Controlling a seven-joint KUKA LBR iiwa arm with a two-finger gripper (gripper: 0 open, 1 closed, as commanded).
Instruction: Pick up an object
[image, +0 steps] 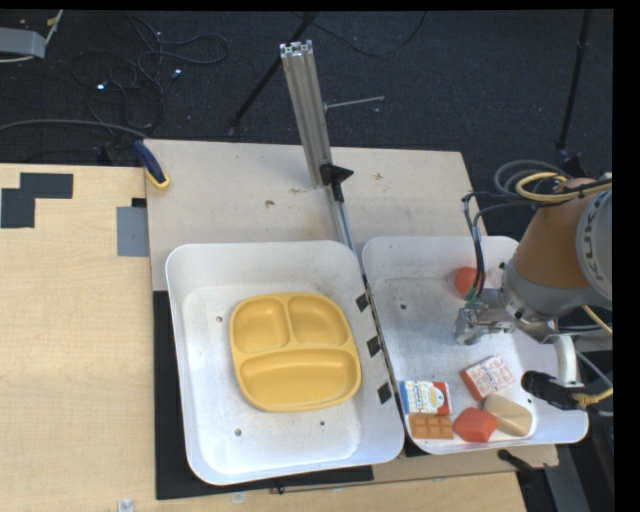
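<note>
Looking down from the fixed camera, you see the grey arm with its orange band (560, 245) reaching in from the right, and its bulk cuts off the far right part of the right-hand shallow white bin (420, 290). The metal two-finger gripper (480, 325) hangs low over that bin's middle right; the fingers are small and blurred against the white floor, so you cannot tell whether they are spread or pressed together, and nothing can be made out between them. Just above the gripper, a small round red-orange object (466, 279) sits partly hidden behind a dark cable and the wrist; its shape cannot be read fully.

The loose things lie clustered in the near right corner of the right bin. A small white carton with red print (490, 377) lies flat, its long axis tilted diagonally toward the upper right. A white carton with a red and yellow label (426, 397) lies beside it to the left, and touching its lower edge is an orange waffle-patterned block (432, 427). A red wedge-shaped piece (475, 425) rests against a tan oblong bread-like piece (509, 414), whose long axis slants down to the right.

The left-hand shallow white bin (200, 400) holds a yellow plastic divided plate (295, 350) with three compartments, lying flat near the middle.
</note>
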